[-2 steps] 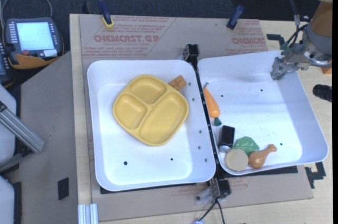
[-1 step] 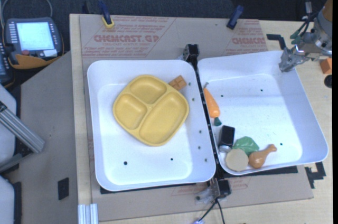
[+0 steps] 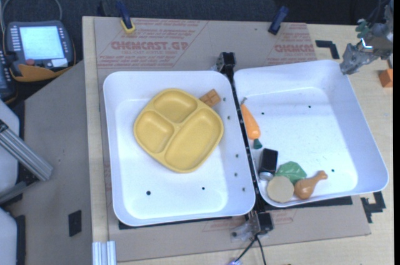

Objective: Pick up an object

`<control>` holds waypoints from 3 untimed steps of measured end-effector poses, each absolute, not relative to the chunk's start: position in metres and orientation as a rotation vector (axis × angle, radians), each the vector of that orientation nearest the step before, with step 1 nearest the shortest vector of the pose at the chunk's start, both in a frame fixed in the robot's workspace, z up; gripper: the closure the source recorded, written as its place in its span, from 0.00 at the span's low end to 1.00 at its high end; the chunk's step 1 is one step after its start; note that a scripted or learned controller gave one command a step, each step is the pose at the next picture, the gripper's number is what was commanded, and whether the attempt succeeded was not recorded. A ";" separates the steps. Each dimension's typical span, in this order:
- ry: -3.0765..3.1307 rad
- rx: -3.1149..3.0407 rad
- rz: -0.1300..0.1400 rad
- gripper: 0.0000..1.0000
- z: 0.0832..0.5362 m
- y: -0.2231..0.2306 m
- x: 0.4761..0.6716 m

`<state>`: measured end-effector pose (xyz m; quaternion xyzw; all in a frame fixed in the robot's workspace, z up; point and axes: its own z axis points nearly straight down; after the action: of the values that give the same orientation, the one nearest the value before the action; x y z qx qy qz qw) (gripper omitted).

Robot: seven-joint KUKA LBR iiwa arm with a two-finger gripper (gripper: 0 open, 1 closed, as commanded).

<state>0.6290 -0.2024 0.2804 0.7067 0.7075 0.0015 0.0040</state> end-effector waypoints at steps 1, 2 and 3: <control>2.227 2.215 0.003 1.00 0.282 -0.151 0.637; 2.229 2.216 0.001 1.00 0.279 -0.098 0.647; 2.230 2.218 -0.002 1.00 0.262 -0.049 0.660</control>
<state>0.6599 -0.0491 0.2616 0.7052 0.7090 -0.0006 -0.0016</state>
